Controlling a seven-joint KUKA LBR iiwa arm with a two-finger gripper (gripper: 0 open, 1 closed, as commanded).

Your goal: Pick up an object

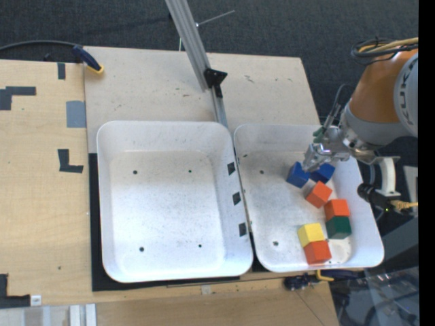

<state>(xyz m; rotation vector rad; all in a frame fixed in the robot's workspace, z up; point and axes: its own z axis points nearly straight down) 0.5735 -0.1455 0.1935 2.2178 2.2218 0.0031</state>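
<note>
In the right bin [272,202] lie several small blocks. Two blue blocks, one [297,175] and another [325,172], sit near the bin's upper right. An orange block [318,193] lies just below them. Farther down are an orange block [337,208], a green block [338,227], a yellow block [311,234] and an orange block [317,251]. My gripper [318,156] hangs low over the two blue blocks, its tip right at them. The arm's grey and orange wrist [380,107] comes in from the right.
The left bin [163,202] stands beside the right one on a black mat. A slanted metal pole [194,43] runs down to the bins' shared top edge. A blue and yellow tool [87,58] lies on the wooden bench at the upper left.
</note>
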